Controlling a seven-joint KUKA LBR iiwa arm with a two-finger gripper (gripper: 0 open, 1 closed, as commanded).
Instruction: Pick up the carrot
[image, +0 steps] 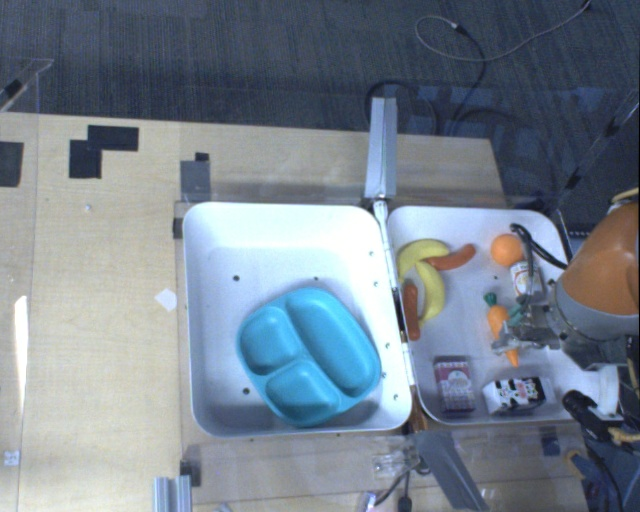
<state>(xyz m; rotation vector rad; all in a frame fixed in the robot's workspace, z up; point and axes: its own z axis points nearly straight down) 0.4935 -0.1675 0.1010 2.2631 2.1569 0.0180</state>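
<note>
The carrot is a small orange piece with a green top. It lies in the right bin, near the bin's right side. My gripper hangs directly over the carrot's lower end and hides part of it; an orange tip shows just below the gripper. The arm's orange band and grey wrist come in from the right edge.
The right bin also holds a banana, a red sausage, a second sausage by the left wall, an orange, a dark box and a black-and-white pack. A blue divided plate lies in the left bin.
</note>
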